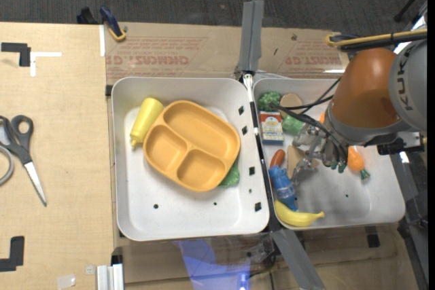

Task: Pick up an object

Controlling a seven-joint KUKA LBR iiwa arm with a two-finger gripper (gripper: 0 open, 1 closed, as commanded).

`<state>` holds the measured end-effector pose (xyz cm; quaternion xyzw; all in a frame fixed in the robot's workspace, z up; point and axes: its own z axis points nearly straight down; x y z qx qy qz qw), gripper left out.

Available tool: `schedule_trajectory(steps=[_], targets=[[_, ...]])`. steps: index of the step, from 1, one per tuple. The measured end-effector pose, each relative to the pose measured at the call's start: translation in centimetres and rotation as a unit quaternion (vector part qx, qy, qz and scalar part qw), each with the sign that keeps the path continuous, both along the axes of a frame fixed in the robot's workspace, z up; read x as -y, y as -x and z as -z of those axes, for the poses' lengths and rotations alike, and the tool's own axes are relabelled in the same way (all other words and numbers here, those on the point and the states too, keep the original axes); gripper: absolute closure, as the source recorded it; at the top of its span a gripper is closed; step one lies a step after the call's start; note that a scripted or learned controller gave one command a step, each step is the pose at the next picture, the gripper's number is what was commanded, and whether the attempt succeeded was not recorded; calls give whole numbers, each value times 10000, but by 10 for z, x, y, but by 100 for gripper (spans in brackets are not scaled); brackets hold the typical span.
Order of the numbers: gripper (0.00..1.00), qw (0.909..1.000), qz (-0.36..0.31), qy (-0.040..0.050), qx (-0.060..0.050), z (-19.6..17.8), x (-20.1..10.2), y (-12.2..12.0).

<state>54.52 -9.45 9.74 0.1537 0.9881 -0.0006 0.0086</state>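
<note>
I hover low in the right white bin, my fingers spread just above the blue plastic bottle.

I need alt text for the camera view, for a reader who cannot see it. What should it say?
A grey robot arm with an orange band reaches from the right, its gripper low over the right bin, which holds a banana, a blue bottle and other small items. The left bin holds an orange divided tray and a yellow bottle. Scissors lie on the bench.
</note>
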Motion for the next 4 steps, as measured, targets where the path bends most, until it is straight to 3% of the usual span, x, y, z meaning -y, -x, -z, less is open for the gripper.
schedule_trajectory(steps=[1, 2, 3, 4], targets=[[0, 9991, -425, -3, -33, 1, 27, -50], [0, 9980, -599, -90, -206, 1, 91, -93], [100, 9981, -608, -62, -103, -20, 91, -99], [0, 9979, -606, -82, -199, -13, 91, -94]])
